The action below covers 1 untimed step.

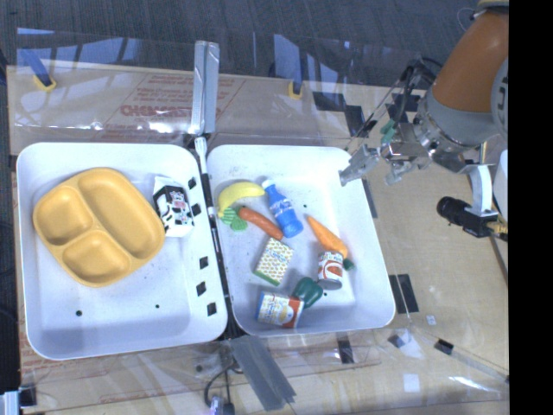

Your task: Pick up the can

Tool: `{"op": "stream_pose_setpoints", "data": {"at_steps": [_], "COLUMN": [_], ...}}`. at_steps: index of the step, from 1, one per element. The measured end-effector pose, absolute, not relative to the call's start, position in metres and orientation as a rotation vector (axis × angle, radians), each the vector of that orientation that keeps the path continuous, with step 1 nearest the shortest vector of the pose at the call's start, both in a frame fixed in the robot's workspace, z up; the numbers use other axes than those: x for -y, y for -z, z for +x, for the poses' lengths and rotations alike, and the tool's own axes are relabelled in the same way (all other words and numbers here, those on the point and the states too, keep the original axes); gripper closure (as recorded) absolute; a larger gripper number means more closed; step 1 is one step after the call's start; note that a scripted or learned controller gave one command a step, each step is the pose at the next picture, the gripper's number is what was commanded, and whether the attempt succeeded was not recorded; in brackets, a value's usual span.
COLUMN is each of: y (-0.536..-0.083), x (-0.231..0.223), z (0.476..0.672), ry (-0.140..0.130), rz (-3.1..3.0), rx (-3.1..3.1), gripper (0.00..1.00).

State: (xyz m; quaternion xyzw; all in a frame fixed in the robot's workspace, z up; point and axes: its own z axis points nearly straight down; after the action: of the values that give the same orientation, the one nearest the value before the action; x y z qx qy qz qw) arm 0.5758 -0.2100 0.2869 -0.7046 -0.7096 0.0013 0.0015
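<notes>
In the right bin (367,258) you had 8 loose items: 1 can (278,309) lying on its side near the front wall, 1 dark green piece (308,291) touching its right end, 1 small red-and-white container (330,268) just beyond that, 2 carrots, one (260,222) by the banana (238,194) and the other (326,234) nearer the right wall, 1 blue bottle (282,209) w/ a white cap, and 1 patterned box (273,261) mid-bin. The left bin (104,327) held 2 things: 1 yellow divided plate (97,224) and 1 small black-and-white carton (174,207) touching its right edge. The gripper (373,164) sat over the right bin's far right corner, well apart from the can, w/ nothing between its fingers; you couldn't tell whether they were apart or together, since wires and brackets cluttered that spot. The can's label was too small to read, and the arm (471,67) was cut off at the frame's right.
</notes>
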Motion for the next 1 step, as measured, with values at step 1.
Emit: {"op": "stream_pose_setpoints", "data": {"at_steps": [1], "y": [-0.2241], "x": [0.1439], "z": [0.4837], "ry": [-0.003], "rz": [-1.979], "rx": [2.435], "gripper": [0.00]}}
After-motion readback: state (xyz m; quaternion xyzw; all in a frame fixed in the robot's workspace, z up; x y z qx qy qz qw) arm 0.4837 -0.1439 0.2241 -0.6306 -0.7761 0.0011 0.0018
